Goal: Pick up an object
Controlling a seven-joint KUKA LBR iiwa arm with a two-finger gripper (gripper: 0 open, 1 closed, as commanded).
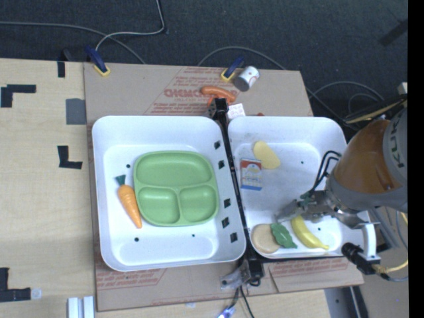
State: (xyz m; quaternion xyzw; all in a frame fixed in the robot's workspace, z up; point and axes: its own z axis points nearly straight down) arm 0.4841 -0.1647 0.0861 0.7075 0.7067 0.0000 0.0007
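Note:
The right bin (291,126) holds a pale yellow oval piece (266,154) and a small red, white and blue carton (250,175) near its left wall. Along its front lie a tan round disc (264,239), a green leafy piece (283,236) and a yellow banana (309,234). My gripper (298,209) reaches in from the right and hangs low over the bin floor, just above the banana and the green piece. Nothing shows in its grasp. An orange carrot (130,205) lies in the left bin (111,138), beside a green divided plate (175,187).
A black divider with clips (226,171) runs between the bins. Behind them on the cardboard sit an orange-handled clamp (218,93) and a small silver cylinder (246,78). The arm's grey and orange body (371,171) covers the right bin's right edge. Cables trail at the back.

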